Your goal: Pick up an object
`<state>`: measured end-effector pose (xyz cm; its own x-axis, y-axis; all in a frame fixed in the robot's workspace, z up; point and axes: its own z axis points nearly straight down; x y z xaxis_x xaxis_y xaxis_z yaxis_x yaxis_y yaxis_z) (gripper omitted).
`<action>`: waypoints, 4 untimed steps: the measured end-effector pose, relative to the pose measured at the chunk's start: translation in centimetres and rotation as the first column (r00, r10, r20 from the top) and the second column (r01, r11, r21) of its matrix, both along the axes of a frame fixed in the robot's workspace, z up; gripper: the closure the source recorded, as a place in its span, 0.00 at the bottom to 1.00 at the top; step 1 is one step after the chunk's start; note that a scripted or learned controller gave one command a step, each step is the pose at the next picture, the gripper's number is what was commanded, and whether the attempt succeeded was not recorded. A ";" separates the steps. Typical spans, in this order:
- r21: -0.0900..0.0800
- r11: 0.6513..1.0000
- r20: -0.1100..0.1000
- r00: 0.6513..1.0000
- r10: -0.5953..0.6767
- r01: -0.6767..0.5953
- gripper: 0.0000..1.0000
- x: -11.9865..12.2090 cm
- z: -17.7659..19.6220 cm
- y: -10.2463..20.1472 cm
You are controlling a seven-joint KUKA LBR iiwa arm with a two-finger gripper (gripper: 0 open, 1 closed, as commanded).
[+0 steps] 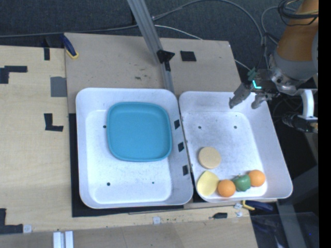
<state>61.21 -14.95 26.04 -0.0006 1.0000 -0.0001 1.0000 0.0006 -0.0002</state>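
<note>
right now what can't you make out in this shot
1. Arm: cut off by the camera view's top and right edges.
2. Green object in the right bin: too small to identify, partly hidden by the two orange balls beside it.
3. Yellow piece: too small to tell whether it touches the round beige one.

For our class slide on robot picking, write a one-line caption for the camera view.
Open gripper hovers over the right bin's far edge; food items cluster at its near end, blue plate in left bin.
</note>
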 end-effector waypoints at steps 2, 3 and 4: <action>0.000 1.000 -0.004 1.000 0.000 0.000 0.00 0.0 -4.3 -0.2; 0.001 1.000 -0.004 1.000 0.000 0.000 0.00 -0.2 -9.1 0.7; 0.001 1.000 -0.004 1.000 0.000 0.000 0.00 -1.0 -13.7 0.7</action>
